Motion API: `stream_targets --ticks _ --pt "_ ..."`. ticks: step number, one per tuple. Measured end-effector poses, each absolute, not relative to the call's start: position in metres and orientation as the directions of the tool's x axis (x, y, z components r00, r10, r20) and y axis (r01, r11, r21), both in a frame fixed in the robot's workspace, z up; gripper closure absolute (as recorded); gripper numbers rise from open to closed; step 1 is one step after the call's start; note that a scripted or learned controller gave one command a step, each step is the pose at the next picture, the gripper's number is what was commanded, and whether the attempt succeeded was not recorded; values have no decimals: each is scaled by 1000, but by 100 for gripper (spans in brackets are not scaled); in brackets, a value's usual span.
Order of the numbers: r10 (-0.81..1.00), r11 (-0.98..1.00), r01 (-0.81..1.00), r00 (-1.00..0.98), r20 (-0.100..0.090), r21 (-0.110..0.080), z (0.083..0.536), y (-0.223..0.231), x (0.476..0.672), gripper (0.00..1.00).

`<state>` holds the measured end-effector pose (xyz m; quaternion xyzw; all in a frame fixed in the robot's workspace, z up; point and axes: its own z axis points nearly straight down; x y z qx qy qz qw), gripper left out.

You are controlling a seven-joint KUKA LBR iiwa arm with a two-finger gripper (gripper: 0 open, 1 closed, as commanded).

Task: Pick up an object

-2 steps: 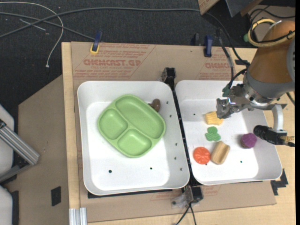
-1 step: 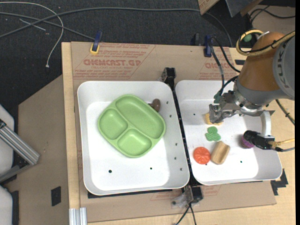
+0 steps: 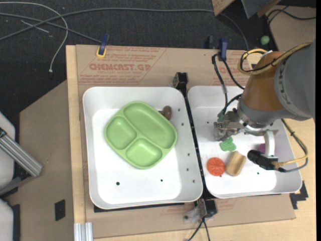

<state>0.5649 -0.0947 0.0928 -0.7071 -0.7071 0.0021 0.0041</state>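
Arm [image 3: 296,79]: bulky, rounded, smooth grey casing.
Band [image 3: 261,89]: broad orange ring above the wrist, glossy.
Wrist [image 3: 256,115]: grey flange beneath the band.
Gripper [image 3: 223,129]: small, dull grey metal block with dark fittings.
Cables [image 3: 251,59]: yellow and black leads looping beside the band.

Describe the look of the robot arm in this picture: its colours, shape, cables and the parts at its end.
The arm is thick and rounded, grey, with an orange band above the wrist. Yellow and black cables loop beside the band, and another yellow-and-black cable runs near a small black part lower down. The gripper is a compact grey metal assembly with dark wiring, set low over the right bin.
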Motion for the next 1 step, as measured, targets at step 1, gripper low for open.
stream_targets --ticks 1 --pt "1000 -1 1000 1 2 0 108 -95 567 100"
